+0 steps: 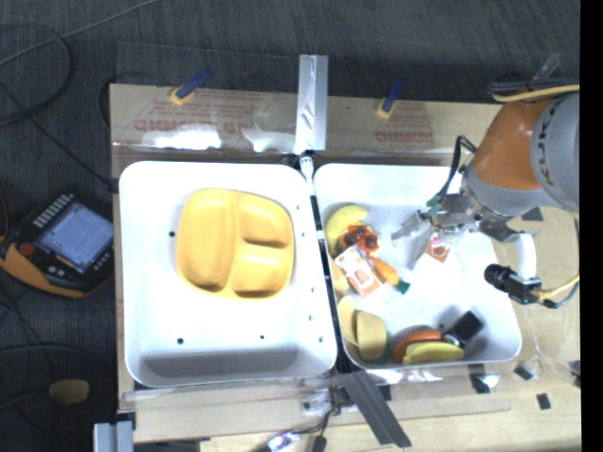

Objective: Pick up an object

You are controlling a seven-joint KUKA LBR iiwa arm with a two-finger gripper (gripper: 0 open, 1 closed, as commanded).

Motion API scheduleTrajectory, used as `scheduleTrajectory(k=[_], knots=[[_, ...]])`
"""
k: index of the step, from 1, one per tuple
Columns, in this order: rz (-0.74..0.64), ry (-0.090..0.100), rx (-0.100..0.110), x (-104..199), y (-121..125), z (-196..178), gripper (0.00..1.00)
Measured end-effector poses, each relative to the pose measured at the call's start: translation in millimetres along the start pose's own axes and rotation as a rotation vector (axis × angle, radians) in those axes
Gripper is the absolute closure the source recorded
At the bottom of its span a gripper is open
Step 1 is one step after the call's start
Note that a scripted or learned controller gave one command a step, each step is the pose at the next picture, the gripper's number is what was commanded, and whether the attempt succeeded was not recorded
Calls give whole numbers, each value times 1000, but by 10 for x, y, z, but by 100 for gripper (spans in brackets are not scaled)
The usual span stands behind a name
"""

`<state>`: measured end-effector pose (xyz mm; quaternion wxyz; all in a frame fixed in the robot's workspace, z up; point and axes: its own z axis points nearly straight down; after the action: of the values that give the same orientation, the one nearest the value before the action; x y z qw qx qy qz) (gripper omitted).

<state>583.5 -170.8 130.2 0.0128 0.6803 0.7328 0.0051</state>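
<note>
My gripper [431, 226] hangs over the upper right part of the right bin [499, 347], reaching in from the right. A small red and white object [438, 247] sits right at the gripper's tip; I cannot tell whether it is held or lying on the bin floor. Left of it lie a yellow-green fruit [343, 222], a small orange-red item [364, 240], an orange and white carton [355, 272] and an orange carrot-like piece [384, 271]. Along the front wall lie a yellow-green pear [370, 332], a red and yellow fruit [429, 347] and a black block [464, 327].
The left bin [151, 347] holds a large yellow divided tray [236, 241]. A small teal piece [402, 287] lies mid-bin on the right. A handheld device [66, 243] rests on the floor at the left, off the bench.
</note>
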Motion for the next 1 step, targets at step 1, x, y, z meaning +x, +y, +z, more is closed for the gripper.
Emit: scheduleTrajectory(k=[1], knots=[[-68,-15,-17,103,-63,168,0]])
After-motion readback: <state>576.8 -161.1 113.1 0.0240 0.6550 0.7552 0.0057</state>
